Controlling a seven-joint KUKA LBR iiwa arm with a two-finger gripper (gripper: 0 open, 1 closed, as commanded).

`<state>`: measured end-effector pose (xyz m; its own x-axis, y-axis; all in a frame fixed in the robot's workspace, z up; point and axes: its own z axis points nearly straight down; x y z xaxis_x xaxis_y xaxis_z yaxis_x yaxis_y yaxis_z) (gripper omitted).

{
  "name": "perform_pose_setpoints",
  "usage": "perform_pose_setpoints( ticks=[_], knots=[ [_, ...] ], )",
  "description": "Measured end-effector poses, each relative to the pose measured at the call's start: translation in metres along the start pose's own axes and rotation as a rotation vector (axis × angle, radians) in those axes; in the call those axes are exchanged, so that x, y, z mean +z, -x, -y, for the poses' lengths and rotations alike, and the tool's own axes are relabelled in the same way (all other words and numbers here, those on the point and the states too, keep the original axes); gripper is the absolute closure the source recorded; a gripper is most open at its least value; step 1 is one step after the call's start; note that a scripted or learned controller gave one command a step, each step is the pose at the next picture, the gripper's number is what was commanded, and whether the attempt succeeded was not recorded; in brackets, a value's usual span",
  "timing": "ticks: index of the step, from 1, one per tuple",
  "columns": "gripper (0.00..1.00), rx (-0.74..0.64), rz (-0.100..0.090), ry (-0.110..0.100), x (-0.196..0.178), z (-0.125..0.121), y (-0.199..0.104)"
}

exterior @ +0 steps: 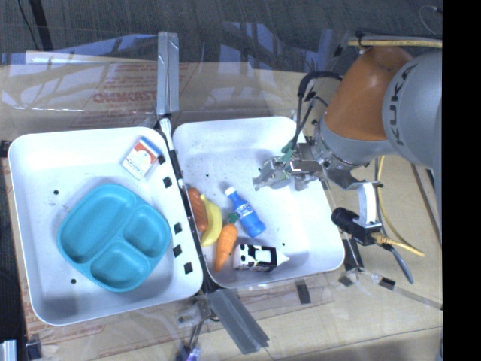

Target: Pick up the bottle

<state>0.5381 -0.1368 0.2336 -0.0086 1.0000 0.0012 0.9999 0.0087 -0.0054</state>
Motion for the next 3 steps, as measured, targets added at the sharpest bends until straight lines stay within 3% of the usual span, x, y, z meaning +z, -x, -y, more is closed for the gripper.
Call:
perform_pose_setpoints(
  ticks=[1, 2, 3],
  knots=[
    [0.00, 0.028, 0.000, -0.003, 0.129, -0.018, -0.007],
    [0.00, 0.070, 0.000, 0.002, 0.062, -0.050, -0.038],
    [0.00, 0.253, 0.000, 0.002, 0.041, -0.114, -0.057]
  ],
)
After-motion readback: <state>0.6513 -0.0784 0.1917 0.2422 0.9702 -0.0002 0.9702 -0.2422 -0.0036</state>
